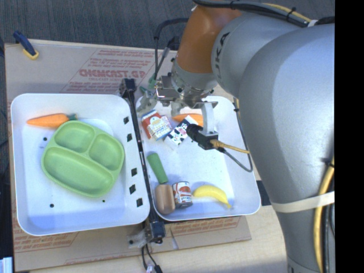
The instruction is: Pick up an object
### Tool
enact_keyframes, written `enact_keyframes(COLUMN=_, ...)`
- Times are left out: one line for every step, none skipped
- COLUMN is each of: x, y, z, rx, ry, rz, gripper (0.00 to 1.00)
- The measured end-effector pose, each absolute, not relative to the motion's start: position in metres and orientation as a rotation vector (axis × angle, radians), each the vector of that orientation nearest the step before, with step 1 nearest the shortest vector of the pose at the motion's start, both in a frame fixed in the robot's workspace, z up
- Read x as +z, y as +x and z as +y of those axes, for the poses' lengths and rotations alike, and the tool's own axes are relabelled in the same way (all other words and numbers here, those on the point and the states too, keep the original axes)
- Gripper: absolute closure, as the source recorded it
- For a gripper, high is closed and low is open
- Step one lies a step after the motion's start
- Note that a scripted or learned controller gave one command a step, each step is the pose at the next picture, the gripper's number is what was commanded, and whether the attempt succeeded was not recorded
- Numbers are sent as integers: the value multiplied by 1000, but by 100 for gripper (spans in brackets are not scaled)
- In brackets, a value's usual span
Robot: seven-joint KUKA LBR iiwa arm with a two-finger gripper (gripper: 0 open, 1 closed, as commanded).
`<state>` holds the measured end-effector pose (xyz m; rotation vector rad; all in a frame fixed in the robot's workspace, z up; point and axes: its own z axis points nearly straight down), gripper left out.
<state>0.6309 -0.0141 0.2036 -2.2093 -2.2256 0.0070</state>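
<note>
Along the right bin's (242, 206) near edge you have a banana (211, 194), a small can (182, 193) and a green-handled brush (159, 181), lying loose as if scattered for picking. Farther in, the gripper (185, 108) hangs over a small carton (156, 125) near the far edge, likely your target; whether it grips, you cannot tell. The left bin (23, 209) holds a green divided plate (83, 157) and a carrot (48, 120) at its far-left corner, all on cardboard (108, 67).

A printed cardboard sheet (114, 67) covers the bench, with dark grey ribbed flooring (85, 10) beyond it.
</note>
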Motion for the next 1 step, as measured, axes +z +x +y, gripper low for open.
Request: enact_keyframes(x=205, y=632, z=-15, rx=4, ry=-2212, rz=-2227, gripper=0)
